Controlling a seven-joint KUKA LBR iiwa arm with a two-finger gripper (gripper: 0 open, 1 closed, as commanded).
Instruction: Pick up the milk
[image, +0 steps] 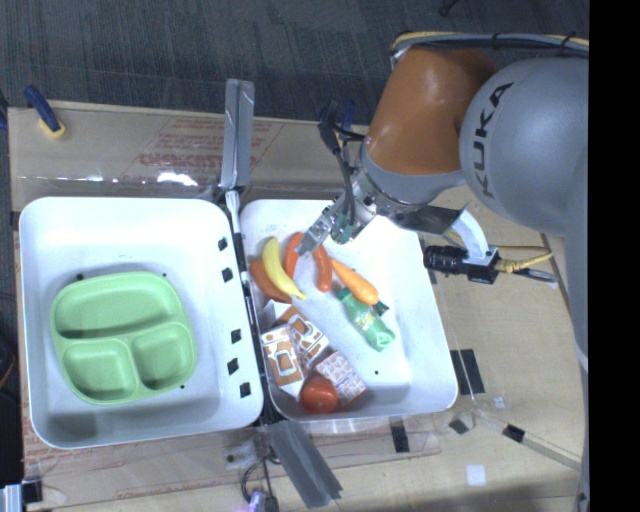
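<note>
A brown-and-white milk carton (291, 349) lies in the near part of the right bin (425, 330), with a second small patterned carton (342, 376) just to its right. My gripper (330, 232) hangs over the far part of that bin, above the orange carrots and sausage, well short of the cartons. Its fingers (314, 236) stand open and hold nothing. The orange band and grey arm come in from the upper right.
The right bin also holds a banana (281, 270), carrots (356, 282), a red sausage (322, 268), a green bottle (368, 320) and a tomato (319, 395). A green divided plate (120, 340) lies in the left bin (60, 230).
</note>
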